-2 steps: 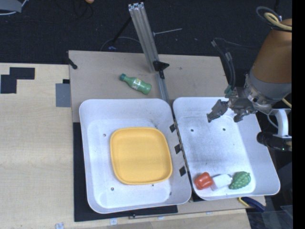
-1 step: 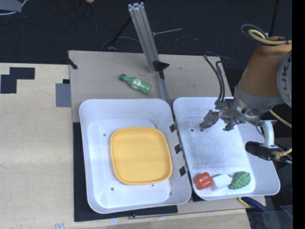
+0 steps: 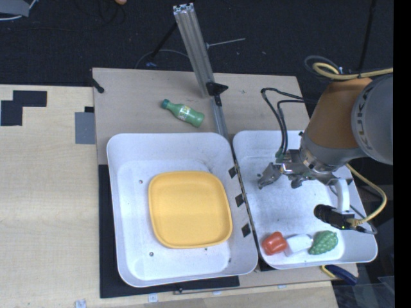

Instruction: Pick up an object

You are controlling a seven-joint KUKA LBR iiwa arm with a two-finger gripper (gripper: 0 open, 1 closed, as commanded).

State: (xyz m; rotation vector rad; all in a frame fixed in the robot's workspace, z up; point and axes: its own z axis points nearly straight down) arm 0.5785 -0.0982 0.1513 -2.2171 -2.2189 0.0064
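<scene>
Left shallow white bin [image 3: 122, 172] carrying a square yellow plastic plate [image 3: 190, 208] at its middle. Right shallow white bin [image 3: 257, 153] with a red pepper-like toy [image 3: 275, 242], a small white block [image 3: 298, 244] and a green knobbly toy [image 3: 323, 242] lined along its near edge. Tool [image 3: 282, 176] over that bin's bare middle, holding nothing; fingers' state cannot be told. Green plastic bottle [image 3: 183, 112] lying on the desk [image 3: 257, 95] near its far edge, label unreadable.

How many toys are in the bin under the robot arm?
3, in a row at the right bin's near edge: a red one, a white one, a green one. The arm may hide more.
</scene>
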